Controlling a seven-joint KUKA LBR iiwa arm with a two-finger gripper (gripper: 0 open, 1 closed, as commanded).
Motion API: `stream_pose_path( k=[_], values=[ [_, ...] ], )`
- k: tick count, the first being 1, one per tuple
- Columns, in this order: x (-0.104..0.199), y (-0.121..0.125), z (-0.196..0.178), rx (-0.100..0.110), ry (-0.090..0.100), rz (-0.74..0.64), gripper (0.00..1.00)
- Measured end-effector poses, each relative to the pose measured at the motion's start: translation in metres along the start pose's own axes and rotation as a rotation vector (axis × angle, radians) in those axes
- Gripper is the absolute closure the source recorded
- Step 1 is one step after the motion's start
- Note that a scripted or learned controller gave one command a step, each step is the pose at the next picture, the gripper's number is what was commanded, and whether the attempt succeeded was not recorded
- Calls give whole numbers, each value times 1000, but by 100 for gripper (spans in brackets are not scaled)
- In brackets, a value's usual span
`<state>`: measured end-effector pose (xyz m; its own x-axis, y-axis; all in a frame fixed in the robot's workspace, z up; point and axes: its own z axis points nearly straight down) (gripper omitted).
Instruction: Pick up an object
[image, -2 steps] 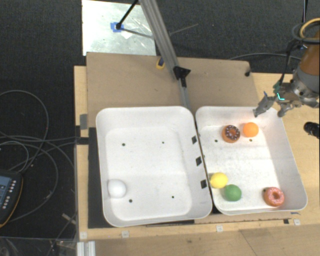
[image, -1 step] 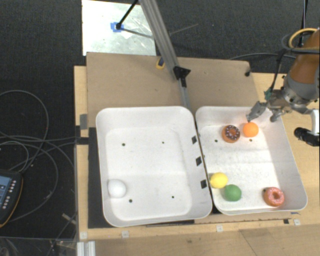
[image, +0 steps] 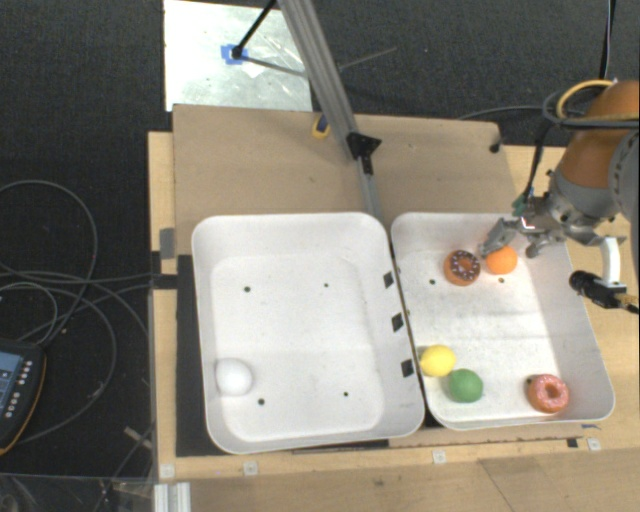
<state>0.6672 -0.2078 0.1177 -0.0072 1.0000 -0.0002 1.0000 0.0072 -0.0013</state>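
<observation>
In the right bin (image: 575, 330), the jaws (image: 497, 243) hang directly above the orange ball (image: 501, 261), near the bin's far edge. Whether they are spread or closed cannot be told. A chocolate donut (image: 462, 267) lies just beside the ball.

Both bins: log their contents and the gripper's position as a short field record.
left bin: white ball near the front left corner
right bin: chocolate donut, orange ball, yellow ball, green ball, pink donut
gripper: over the back of the right bin, right by the orange ball and chocolate donut
held object: none visibly between the fingers
yellow and green balls: side by side, near the front left of the right bin
</observation>
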Motion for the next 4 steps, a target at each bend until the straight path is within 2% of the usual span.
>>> stream_pose_path(
  k=[1,2,3,4],
  values=[
    [0,1,27,-2,-1,0,0],
    [0,2,14,-7,-4,-3,100],
    [-8,6,-35,-8,-2,3,100],
    [-8,8,-101,-12,-3,1,100]
  ],
)
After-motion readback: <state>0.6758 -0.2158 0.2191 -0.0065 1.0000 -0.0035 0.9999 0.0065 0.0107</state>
